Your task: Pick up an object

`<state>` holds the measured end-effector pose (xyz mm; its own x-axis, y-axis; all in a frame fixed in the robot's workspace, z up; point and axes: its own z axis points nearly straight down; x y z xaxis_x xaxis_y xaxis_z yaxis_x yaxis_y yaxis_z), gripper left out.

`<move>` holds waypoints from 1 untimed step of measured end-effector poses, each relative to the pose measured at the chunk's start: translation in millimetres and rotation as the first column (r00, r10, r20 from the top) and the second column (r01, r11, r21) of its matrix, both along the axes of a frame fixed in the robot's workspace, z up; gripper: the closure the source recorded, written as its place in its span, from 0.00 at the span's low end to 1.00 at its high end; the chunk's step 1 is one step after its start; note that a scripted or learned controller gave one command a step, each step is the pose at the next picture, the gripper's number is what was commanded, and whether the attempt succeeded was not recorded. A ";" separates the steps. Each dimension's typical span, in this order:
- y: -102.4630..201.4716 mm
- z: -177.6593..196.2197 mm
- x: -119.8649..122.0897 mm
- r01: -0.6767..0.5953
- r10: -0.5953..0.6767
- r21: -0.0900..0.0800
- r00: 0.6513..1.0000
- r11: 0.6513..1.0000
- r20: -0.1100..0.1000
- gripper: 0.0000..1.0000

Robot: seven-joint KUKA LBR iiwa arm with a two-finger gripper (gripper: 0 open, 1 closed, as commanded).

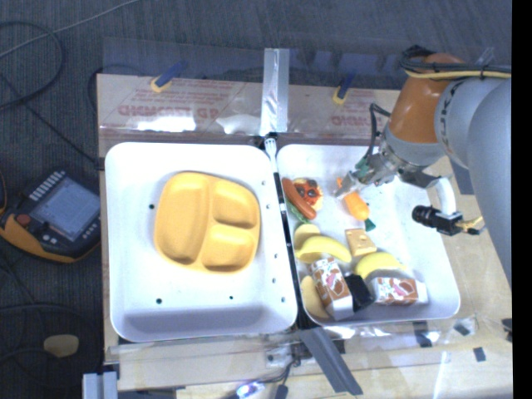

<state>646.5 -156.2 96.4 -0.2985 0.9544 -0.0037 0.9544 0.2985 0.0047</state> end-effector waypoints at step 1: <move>-42.9 93.6 -3.6 0.274 -0.274 -0.001 0.962 0.962 -0.011 1.00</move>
